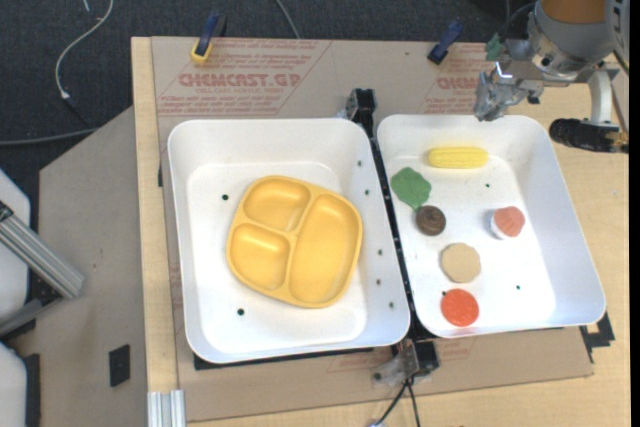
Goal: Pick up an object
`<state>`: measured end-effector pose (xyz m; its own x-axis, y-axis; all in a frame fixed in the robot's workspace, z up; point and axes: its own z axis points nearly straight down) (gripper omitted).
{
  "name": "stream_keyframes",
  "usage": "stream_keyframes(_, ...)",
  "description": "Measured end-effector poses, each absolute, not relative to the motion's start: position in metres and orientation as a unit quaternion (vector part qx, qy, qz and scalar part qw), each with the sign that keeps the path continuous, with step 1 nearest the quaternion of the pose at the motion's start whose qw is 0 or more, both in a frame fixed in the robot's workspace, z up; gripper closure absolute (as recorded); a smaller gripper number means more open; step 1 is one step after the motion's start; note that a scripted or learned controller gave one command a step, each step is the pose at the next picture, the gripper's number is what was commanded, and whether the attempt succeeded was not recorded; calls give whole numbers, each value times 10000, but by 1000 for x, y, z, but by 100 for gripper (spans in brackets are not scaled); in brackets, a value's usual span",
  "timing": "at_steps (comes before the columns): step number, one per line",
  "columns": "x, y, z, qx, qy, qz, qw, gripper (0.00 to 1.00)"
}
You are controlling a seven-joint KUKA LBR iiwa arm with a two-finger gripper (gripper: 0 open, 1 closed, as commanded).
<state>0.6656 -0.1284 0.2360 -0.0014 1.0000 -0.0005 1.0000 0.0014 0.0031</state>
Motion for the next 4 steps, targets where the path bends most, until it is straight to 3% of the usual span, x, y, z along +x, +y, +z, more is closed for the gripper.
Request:
stream_keyframes(2,595,-54,235,7057,7085,-5,-24,100)
stream_keyframes(4,544,25,237,7053,7089,-4,-24,100)
